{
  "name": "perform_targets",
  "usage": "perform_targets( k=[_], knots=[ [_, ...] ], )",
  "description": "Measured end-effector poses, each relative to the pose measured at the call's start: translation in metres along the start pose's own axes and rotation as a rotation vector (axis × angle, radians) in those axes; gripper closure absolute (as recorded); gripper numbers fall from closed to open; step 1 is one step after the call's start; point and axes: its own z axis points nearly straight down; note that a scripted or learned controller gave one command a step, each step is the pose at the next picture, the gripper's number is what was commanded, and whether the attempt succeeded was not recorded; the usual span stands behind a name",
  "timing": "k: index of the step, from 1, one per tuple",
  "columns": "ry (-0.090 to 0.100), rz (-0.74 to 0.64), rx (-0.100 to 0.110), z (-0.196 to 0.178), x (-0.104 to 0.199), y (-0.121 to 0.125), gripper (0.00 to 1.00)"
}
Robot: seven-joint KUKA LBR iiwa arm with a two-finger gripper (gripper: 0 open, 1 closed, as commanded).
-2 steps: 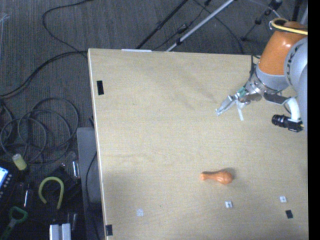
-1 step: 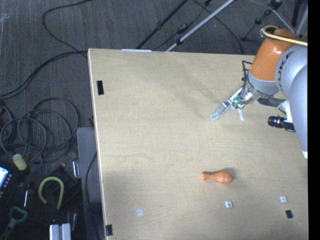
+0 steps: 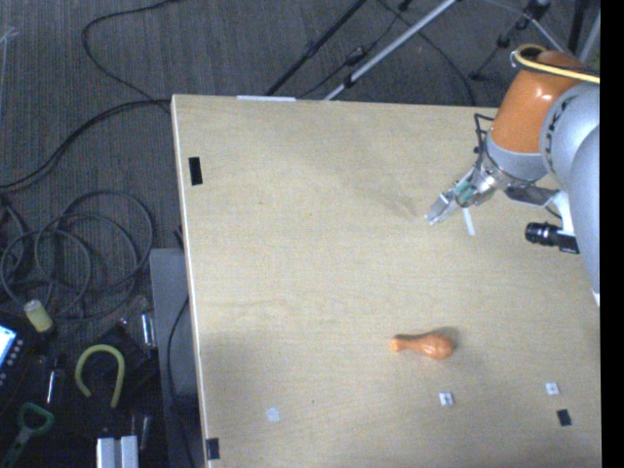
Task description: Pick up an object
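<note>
The gripper hangs with fingers apart and nothing between them, well apart from the small orange pear-shaped object lying on the pale wooden surface, and that rounded body could roll away from an off-centre pinch.

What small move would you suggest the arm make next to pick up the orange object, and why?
Probably carry the gripper toward the near edge of the bench, until it is above the orange pear-shaped object. The gripper is up near the far right, well apart from the object, which lies alone on the bare bench top with nothing between them.
</note>
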Motion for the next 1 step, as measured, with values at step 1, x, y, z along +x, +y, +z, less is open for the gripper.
perform_targets(
  k=[1],
  knots=[
    [0.005,0.14,-0.001,-0.0823,0.0556,0.0288,1.0]
  ],
)
